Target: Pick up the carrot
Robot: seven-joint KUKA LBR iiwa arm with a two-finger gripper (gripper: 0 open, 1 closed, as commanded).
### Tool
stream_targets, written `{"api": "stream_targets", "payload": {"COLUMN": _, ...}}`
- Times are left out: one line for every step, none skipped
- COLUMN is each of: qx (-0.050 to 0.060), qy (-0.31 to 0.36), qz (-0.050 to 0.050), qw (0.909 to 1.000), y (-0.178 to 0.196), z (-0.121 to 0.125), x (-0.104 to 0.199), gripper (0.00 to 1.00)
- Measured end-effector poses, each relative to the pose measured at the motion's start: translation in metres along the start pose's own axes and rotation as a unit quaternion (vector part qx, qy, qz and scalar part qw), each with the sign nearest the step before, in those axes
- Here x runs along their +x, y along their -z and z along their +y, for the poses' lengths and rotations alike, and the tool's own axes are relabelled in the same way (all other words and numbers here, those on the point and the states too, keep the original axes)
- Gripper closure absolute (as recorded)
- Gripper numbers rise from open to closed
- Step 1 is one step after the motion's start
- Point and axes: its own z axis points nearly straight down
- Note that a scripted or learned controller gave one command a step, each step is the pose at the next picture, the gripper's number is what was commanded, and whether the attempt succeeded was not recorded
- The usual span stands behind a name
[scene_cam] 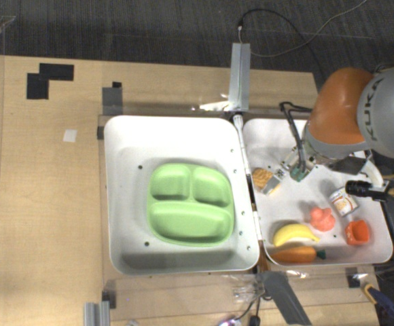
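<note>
The carrot [297, 254] lies on its side along the near wall of the right bin [265, 136], close to that bin's near-left corner, with a banana [294, 234] touching it just behind; that crowding probably means a grasp has to come in along the carrot's length, clear of the banana and the wall. The end effector [297, 170] hangs over the middle of the same bin, well apart from the carrot, and whether it is apart or together cannot be told from this slanted view; nothing shows between its tips. Also in the right bin are a pink toy [323, 219], an orange cup [357, 232] near the near-right corner, a small can [343, 202] and a waffle-like snack [261, 178] by the left wall. The left bin [122, 182] holds a green divided plate [190, 203] at its centre.
</note>
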Motion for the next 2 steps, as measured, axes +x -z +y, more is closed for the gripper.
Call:
{"api": "stream_targets", "payload": {"qx": -0.003, "qy": 0.000, "qz": 0.000, "qw": 1.0000, "y": 0.010, "z": 0.004, "x": 0.000, "gripper": 1.00}}
{"api": "stream_targets", "payload": {"qx": 0.002, "qy": -0.004, "qz": 0.002, "qw": 1.0000, "y": 0.095, "z": 0.012, "x": 0.059, "gripper": 1.00}}
